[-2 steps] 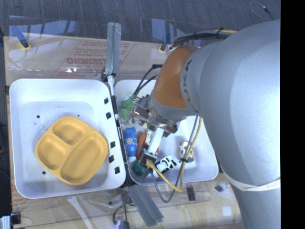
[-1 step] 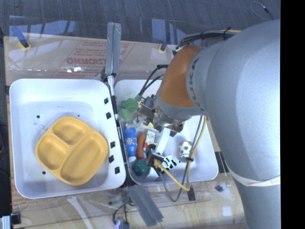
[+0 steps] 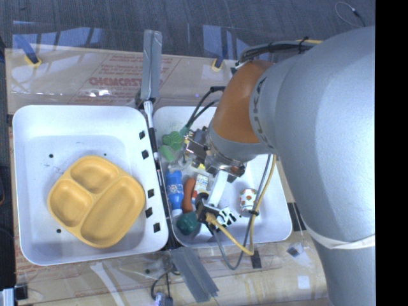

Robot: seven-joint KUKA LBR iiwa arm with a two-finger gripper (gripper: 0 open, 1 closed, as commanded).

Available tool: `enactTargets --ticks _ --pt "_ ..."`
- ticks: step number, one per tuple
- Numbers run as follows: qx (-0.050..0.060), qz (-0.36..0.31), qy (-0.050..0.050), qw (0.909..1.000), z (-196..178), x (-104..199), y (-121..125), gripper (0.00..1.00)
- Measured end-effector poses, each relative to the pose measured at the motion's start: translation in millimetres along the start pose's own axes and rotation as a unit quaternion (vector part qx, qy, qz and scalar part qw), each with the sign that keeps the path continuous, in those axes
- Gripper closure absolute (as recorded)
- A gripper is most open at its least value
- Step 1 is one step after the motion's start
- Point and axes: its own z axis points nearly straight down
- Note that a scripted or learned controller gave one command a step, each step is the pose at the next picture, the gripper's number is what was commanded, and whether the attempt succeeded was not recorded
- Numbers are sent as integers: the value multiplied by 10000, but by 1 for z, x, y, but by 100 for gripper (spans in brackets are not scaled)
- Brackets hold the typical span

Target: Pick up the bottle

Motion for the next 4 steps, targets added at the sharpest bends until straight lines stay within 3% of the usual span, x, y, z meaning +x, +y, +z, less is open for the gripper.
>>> enactTargets --ticks 1,2,3,4 --pt "0 0 0 10000 0 0 0 0" --pt "12 -263 -9 9997 0 47 -60 0" --pt "46 -282 -36 9996 -6 46 -59 100" --pt "45 -284 -37 9996 -6 46 -59 0"
